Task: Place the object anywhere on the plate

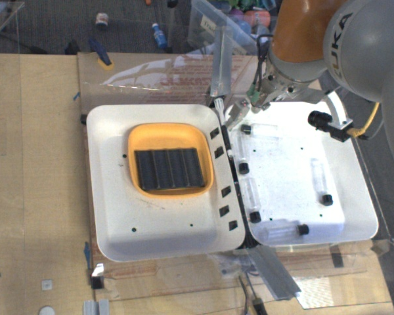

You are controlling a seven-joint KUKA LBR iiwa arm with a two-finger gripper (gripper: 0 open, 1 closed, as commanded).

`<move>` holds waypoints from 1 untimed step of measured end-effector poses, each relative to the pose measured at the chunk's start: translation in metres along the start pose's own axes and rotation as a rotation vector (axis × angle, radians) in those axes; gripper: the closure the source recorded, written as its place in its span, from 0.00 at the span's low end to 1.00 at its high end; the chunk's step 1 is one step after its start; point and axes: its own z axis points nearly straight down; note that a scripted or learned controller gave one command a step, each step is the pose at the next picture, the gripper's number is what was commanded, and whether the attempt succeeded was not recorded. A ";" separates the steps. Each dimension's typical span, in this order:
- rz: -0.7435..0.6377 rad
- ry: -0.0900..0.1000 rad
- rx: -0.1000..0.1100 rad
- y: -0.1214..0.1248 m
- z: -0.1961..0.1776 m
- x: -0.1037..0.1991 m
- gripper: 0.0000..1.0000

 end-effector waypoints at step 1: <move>-0.391 0.004 0.003 -0.014 0.026 -0.023 0.00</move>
